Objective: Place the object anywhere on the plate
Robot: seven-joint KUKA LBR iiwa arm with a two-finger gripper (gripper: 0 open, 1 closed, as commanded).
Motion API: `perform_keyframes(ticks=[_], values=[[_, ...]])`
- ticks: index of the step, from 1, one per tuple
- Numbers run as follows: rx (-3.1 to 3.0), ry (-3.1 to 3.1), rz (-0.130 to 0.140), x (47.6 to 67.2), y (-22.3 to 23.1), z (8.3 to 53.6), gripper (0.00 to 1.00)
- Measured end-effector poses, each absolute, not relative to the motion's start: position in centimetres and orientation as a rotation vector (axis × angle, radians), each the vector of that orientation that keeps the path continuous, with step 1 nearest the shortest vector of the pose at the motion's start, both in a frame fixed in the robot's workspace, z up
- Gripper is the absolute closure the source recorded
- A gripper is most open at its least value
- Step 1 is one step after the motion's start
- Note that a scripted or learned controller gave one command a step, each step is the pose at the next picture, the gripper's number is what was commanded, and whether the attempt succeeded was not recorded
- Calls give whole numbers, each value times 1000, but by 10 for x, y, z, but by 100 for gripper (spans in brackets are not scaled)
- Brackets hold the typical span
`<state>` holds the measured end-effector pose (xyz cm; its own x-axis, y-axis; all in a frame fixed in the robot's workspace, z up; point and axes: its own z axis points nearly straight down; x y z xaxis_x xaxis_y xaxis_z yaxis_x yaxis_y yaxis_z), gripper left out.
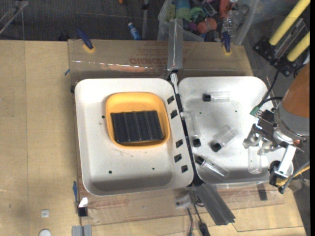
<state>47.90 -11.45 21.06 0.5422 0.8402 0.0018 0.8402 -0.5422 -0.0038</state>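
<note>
An orange-yellow plate (134, 100) lies in the left bin (91, 132), and a black ridged slab (137, 126) rests on it. Three clear vials with black caps lie in the right bin (241, 87): one (215, 97) near the back, one (222, 137) in the middle, one (209, 166) at the front left. My gripper (263, 154) hangs low over the right bin's front right corner, well to the right of the vials and far from the plate. Something clear and glassy (254, 162) shows by the gripper, but I cannot make out what it is.
A divider with black clips (178, 132) runs between the two bins. A small black cap (196, 142) lies near it in the right bin. A clear box of coloured toys (206, 6) stands behind the bins. Cables (275, 102) trail by the arm.
</note>
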Motion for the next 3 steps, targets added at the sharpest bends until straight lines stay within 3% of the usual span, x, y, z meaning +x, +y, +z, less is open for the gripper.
perform_keyframes(ticks=[1, 2, 3], values=[[-2836, -1350, 3, 528, -137, 211, 100], [-2639, -1705, 2, 588, -208, 203, 100], [-2471, -1943, 0, 652, -213, 193, 100]])
